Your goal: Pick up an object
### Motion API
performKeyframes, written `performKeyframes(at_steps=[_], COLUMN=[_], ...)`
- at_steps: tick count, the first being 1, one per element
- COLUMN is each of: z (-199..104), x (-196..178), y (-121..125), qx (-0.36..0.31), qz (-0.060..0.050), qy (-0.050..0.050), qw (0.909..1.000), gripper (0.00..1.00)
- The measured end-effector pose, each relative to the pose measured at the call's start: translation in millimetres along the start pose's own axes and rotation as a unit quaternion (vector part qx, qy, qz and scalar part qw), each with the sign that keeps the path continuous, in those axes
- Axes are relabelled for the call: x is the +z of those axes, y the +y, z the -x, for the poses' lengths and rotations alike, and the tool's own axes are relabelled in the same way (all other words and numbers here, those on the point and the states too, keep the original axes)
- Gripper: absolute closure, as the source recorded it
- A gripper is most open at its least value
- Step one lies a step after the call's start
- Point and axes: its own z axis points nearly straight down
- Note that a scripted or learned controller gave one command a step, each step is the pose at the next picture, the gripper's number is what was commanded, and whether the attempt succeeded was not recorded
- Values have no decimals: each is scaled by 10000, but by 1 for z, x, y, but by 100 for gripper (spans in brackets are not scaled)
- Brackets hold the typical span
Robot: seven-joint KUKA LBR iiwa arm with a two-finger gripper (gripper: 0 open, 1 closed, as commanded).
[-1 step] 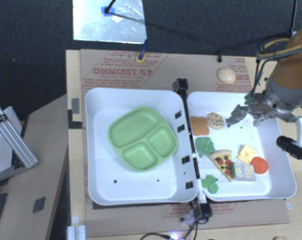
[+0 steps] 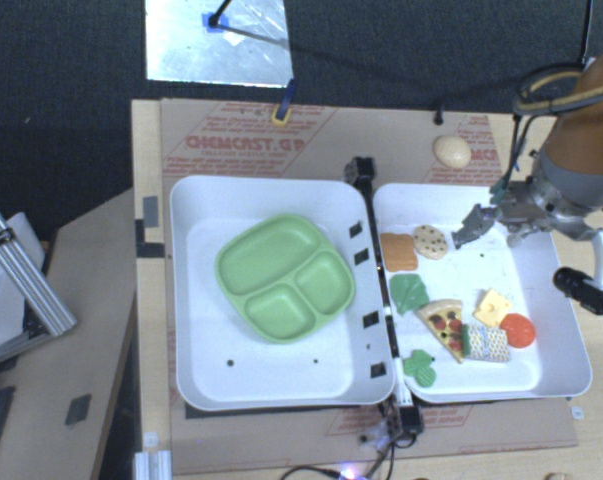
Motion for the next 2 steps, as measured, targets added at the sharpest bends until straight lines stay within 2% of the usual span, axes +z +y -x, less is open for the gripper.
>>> performKeyframes(at_steps=[1, 2], z=[0, -5], x=[41, 104], y=[1, 0], qx=[9, 11], qz=[-12, -23], qy=[3, 6], qw=[10000, 10000], gripper=[0, 0])
